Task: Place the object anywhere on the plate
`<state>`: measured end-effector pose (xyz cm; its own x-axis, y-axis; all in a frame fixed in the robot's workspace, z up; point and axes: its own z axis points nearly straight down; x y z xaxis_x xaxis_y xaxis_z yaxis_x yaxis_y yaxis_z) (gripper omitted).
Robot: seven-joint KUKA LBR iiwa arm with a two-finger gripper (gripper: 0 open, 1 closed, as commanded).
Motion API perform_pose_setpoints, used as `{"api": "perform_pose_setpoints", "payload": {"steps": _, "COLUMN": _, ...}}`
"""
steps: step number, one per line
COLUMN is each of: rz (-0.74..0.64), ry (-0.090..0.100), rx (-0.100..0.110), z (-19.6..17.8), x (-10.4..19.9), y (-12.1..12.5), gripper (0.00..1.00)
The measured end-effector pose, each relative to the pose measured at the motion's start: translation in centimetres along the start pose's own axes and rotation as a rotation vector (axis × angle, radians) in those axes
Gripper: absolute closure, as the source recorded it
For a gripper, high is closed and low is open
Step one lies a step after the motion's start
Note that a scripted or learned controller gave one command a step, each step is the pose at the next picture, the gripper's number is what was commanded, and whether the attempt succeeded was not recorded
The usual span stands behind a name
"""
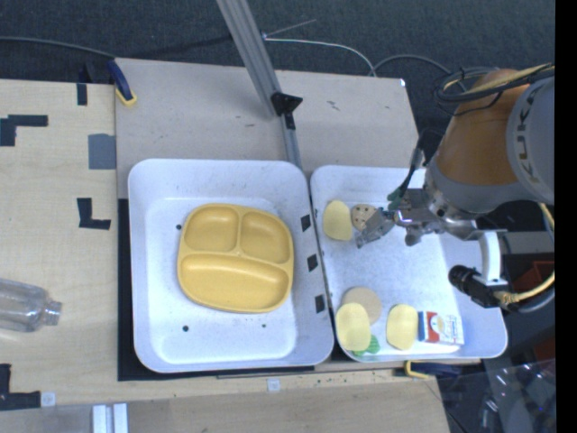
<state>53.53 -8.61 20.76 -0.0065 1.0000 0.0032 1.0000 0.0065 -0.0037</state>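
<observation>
The plate [236, 256] is mustard yellow in a white bin [153, 242]. The other white bin [469, 332] carries pale yellow pieces [337, 220], a tan disc [362, 298] and a red-white-blue carton [439, 328].

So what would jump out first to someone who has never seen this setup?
Probably the yellow divided plate, sitting in the left white bin. Next, the grey and orange arm reaching in from the right, its gripper low over the right bin beside a small yellow piece.

The yellow plate [236, 257] is seen as smooth, slightly glossy plastic. The white bins [153, 188] look matt, and the bench [54, 161] is pale wood-grained board.
</observation>
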Motion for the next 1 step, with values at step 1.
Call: {"api": "perform_pose_setpoints", "payload": {"steps": 1, "rz": 0.005, "ry": -0.003, "rx": -0.008, "z": -4.91, "x": -0.41, "y": 0.06, "gripper": 0.0}}
